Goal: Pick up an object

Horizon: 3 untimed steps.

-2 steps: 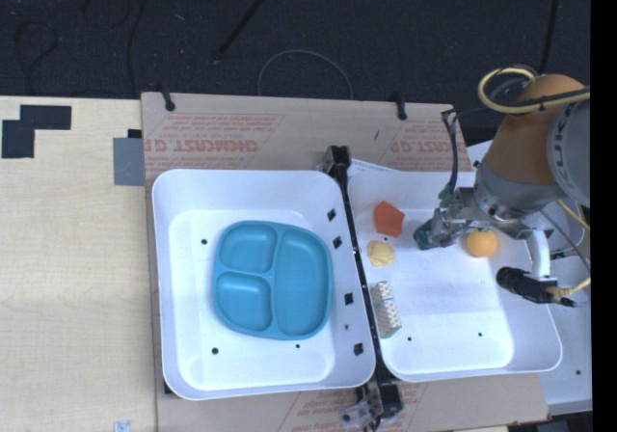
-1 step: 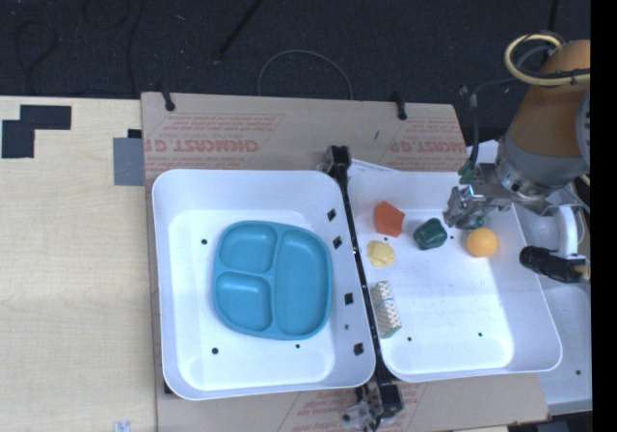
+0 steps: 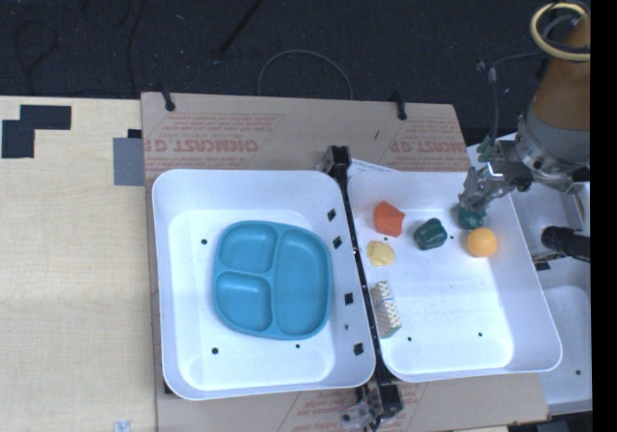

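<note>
**Inspector:** Report the bench.

**Assistant:** Two white bins side by side. The left bin point(image 3: 183, 199) holds a blue divided plate point(image 3: 272, 279), lying flat near its middle. The right bin point(image 3: 453, 324) holds several small items: an orange-red block point(image 3: 388, 219) near the upper left, a yellow piece point(image 3: 381, 253) just below it, a dark green object point(image 3: 430, 233) to the right of the block, an orange ball point(image 3: 481, 243) further right, and a patterned, pale strip-like item point(image 3: 386, 309) by the divider.

**Inspector:** Position of the arm?

**Assistant:** It enters from the right, and the gripper point(image 3: 472, 208) is low over the upper right part of the right bin. A small teal object point(image 3: 470, 219) sits right at its tip, just beside the orange ball and near the dark green object.

**Inspector:** Is the teal object grasped?

**Assistant:** I cannot tell. The fingers are too small and cluttered to show how far apart they stand, or whether anything lies between them.

**Inspector:** The other items?

**Assistant:** All rest on the bin floor, apart from the gripper.
</note>
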Tool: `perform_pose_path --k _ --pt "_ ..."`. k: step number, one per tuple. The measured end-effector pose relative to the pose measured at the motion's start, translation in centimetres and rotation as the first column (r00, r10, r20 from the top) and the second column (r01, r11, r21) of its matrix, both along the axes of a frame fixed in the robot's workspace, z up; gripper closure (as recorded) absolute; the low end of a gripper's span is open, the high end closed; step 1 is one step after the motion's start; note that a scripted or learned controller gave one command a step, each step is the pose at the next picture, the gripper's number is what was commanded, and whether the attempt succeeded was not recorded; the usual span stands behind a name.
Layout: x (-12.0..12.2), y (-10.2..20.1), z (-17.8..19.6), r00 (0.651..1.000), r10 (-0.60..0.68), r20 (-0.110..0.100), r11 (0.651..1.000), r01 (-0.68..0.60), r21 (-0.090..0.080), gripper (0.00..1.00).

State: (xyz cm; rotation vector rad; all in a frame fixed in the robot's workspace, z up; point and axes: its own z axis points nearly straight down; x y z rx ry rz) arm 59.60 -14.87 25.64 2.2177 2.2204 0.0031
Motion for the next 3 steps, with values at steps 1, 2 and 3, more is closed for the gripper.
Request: perform_pose_path --k 1,2,3 --pt "-1.5 4.4 0.0 1.000 0.002 -0.008 1.000 -0.002 0.003 1.00" --pt "-1.4 9.9 -0.9 1.000 0.003 -0.008 1.000 -0.003 0.004 1.00" --pt "-2.1 16.0 -0.8 1.000 0.004 -0.008 1.000 -0.004 0.004 1.00"
